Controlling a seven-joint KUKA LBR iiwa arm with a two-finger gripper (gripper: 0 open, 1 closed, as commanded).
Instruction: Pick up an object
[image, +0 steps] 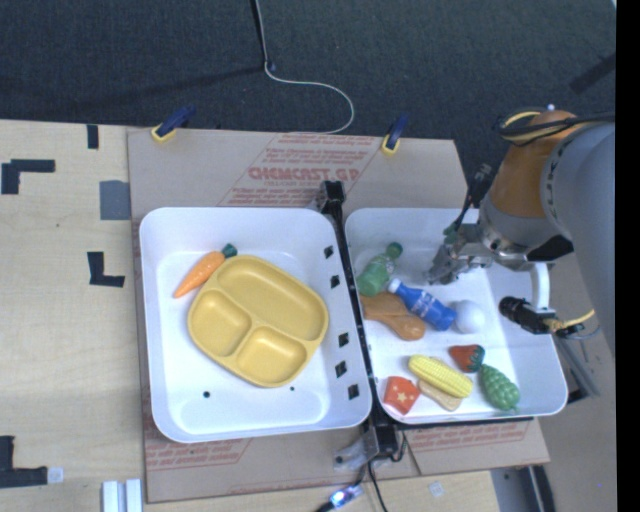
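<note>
Blue plastic bottle (425, 305) lies in the right bin (545, 398) just below the gripper (447, 265), whose opening I cannot tell, and I judge a descent could slip off its rounded side.

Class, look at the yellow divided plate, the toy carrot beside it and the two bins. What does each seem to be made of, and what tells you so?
Yellow divided plate: probably moulded plastic, smooth with a soft sheen, one even colour.
Toy carrot: likely plastic, uniform orange with a green tip; the exact finish is too small to judge.
Bins: seemingly thin white plastic, with rounded, formed rims and a slightly glossy surface.
</note>
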